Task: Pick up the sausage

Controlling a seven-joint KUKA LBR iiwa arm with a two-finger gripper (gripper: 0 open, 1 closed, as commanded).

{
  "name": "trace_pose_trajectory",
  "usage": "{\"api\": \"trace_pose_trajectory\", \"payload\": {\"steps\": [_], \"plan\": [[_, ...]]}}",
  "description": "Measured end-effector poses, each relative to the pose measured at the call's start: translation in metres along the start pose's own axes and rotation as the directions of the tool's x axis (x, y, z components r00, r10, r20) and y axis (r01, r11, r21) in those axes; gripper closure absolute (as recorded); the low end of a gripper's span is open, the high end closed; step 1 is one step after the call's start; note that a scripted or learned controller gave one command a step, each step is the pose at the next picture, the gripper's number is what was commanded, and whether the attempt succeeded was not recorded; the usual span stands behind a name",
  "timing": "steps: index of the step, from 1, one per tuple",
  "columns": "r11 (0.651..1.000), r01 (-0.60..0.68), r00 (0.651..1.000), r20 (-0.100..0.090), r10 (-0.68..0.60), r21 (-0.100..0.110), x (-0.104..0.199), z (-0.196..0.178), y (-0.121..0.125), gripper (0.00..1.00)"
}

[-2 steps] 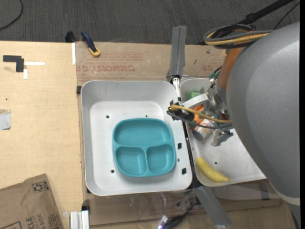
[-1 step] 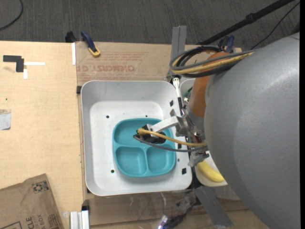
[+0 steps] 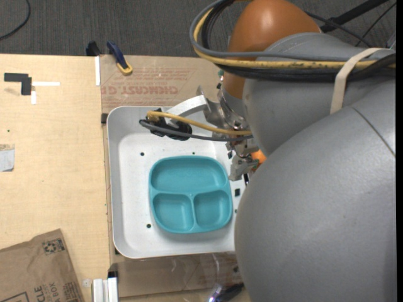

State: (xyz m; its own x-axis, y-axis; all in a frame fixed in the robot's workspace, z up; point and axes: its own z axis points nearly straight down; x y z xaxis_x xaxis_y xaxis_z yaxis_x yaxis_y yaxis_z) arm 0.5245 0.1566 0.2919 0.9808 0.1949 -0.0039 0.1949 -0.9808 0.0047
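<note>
My gripper [image 3: 238, 159] hangs low over the right edge of the white bin [image 3: 126, 187], just right of the teal plate [image 3: 190, 194]. The bulky grey arm [image 3: 315, 168] covers most of the gripper and everything to its right. A small orange bit [image 3: 257, 158] shows right beside the gripper at the arm's edge; I cannot tell what it is or whether it is held. The teal plate has three compartments, and all three look bare.
A black and yellow cable bundle [image 3: 169, 124] runs across the bin's back part toward the wrist. A blue-and-yellow clamp [image 3: 119, 58] lies on the cardboard behind the bin. A brown cardboard box [image 3: 38, 269] sits at the front left of the wooden bench.
</note>
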Motion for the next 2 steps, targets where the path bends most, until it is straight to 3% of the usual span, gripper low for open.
{"api": "trace_pose_trajectory", "payload": {"steps": [1, 2], "plan": [[0.984, 0.179, 0.984, 0.004, -0.179, 0.002, 0.043, 0.101, 0.026, 0.0], [0.966, 0.258, 0.966, 0.005, -0.258, 0.003, 0.05, 0.137, 0.031, 0.0]]}}
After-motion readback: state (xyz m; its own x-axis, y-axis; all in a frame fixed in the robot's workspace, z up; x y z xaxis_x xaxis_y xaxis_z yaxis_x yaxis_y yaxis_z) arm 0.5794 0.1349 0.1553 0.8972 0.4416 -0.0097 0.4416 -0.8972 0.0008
